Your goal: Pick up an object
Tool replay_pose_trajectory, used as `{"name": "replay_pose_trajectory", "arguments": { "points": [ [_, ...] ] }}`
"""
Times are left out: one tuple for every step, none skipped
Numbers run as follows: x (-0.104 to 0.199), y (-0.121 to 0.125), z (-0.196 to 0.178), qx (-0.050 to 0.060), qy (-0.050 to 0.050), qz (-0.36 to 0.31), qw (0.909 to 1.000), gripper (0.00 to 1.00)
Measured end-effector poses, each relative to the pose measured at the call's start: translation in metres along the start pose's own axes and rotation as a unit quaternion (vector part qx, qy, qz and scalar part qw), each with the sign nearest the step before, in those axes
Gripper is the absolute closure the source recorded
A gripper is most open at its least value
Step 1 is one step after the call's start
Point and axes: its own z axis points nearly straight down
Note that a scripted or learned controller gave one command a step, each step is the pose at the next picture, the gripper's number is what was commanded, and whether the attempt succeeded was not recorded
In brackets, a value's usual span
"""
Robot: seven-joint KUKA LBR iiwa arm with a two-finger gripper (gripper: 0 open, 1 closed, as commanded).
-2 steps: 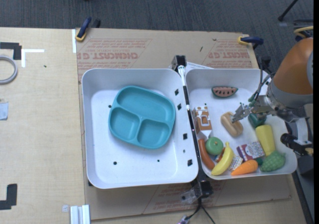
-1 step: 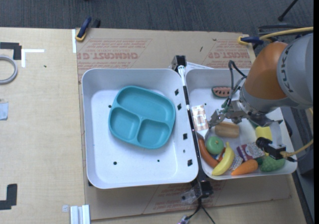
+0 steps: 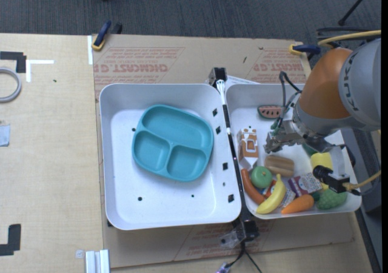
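Observation:
The right bin point(image 3: 242, 97) holds several toy foods: a watermelon slice point(image 3: 268, 110), an orange-and-white block point(image 3: 248, 141), a tan bread piece point(image 3: 279, 164), a green apple point(image 3: 262, 176), a banana point(image 3: 273, 196), two carrots point(image 3: 298, 204), a yellow piece point(image 3: 322, 161) and broccoli point(image 3: 332, 199). My gripper point(image 3: 277, 142) hangs low over the middle of this bin, just above the bread piece and right of the orange-and-white block. The arm's orange band point(image 3: 324, 87) sits above it.
The left bin point(image 3: 115, 162) holds a teal divided plate point(image 3: 173, 142). A black clamp point(image 3: 217, 74) sits at the far end of the shared wall, another point(image 3: 245, 230) at the near end. A cable point(image 3: 339, 36) runs past the arm at the back right.

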Motion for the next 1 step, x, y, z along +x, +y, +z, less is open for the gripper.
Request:
{"name": "replay_pose_trajectory", "arguments": {
  "points": [
    [-0.0001, 0.0, 0.0, 0.0, 0.0, 0.0, 1.0, 0.0]
  ]
}}
